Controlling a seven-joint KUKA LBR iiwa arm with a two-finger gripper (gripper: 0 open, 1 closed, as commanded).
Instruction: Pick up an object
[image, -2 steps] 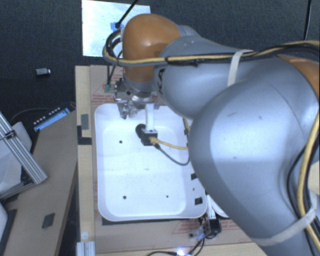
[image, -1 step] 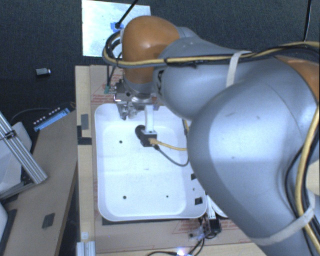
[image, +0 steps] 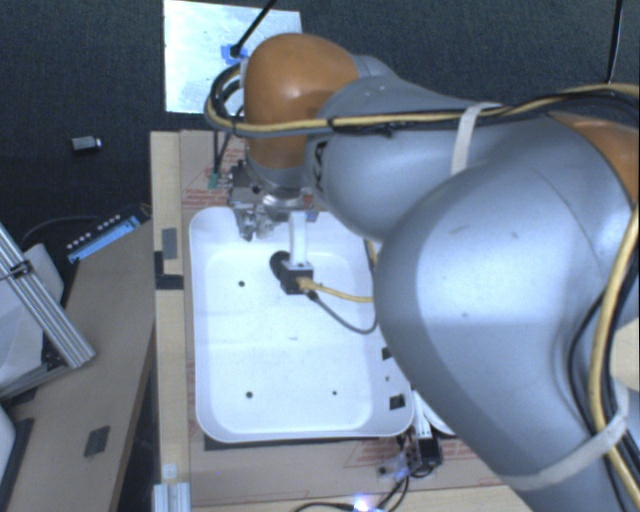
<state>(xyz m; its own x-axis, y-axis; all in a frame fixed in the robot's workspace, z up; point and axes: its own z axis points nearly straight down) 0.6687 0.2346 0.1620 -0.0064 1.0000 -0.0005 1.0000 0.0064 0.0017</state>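
Camera view, from above and at a slant: where does the two-finger metal gripper (image: 255, 220) stand? (Editor)

Over the far left corner of the shallow white plastic bin (image: 280, 360), just inside its upper rim. It hangs from the big grey robot arm with the orange band (image: 480, 230), which reaches in from the right. (Photographer)

How far open is it? (Editor)

That cannot be told. From this angle its tip is small and shadowed under the wrist, and I can make out no object in its grasp. (Photographer)

And the object to be picked up? (Editor)

Its place cannot be told either. The bin's white floor below the gripper shows a few small dark dots (image: 241, 284). The arm's broad body covers the right side of the scene, and whatever lies under it is hidden. (Photographer)

What frames the scene? (Editor)

The bin rests on a tan desk (image: 170, 340). A white sheet of paper (image: 195, 60) lies beyond the bin's far end, and a silver aluminium rail (image: 45, 310) slants at the left edge. (Photographer)
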